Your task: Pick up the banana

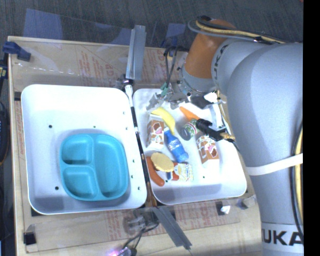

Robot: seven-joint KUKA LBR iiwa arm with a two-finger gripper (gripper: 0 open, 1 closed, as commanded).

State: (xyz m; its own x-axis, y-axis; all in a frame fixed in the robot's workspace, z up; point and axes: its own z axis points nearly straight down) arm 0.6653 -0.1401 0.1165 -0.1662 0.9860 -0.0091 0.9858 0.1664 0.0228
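Banana [166,118] lies in the right-hand bin [232,183], near that bin's far left corner, its yellow curve running from the far left toward the middle and resting against a brown-and-white packet [156,133] and a blue bottle [175,146]. Just beyond its far end sits the gripper [169,98], a small grey metal cluster low over the bin's far rim, close to the fruit; whether its fingers are apart or together I cannot tell, and nothing is visibly between them. The arm [261,116] comes in from the right as a broad grey bulk covering the bin's right side, then bends toward the far edge, where the orange band [201,55] sits above the wrist and the wrist points down and leftward into the bin. An orange carrot [189,112] lies just right of the banana. The left-hand bin [37,105] holds a blue divided tray [94,167]. Both bins rest on the counter [69,63].
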